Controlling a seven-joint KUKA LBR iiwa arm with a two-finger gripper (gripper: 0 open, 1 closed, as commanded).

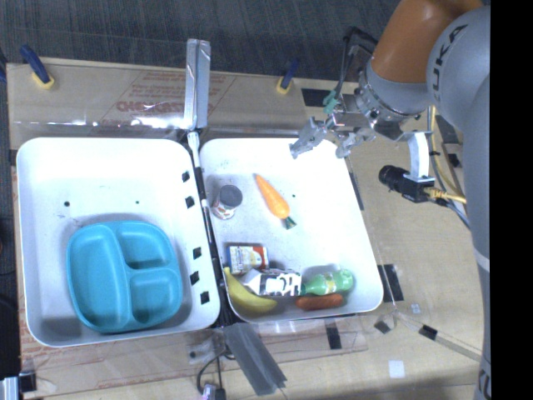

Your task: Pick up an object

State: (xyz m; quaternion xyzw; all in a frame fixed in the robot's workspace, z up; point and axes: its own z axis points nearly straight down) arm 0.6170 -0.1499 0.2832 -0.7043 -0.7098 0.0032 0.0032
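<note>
on arm (454,65), partial "ka" lettering

Banana (247,295): right end hidden under the black-and-white carton (279,284). Red item (319,302) beside it mostly covered by a green object (327,282) (kind unclear). Arm (454,48) cut off at top edge. Carton print too small to read.

A cardboard-covered bench (100,98) carries two white bins side by side, left bin (50,165) and right bin (333,198).
</note>
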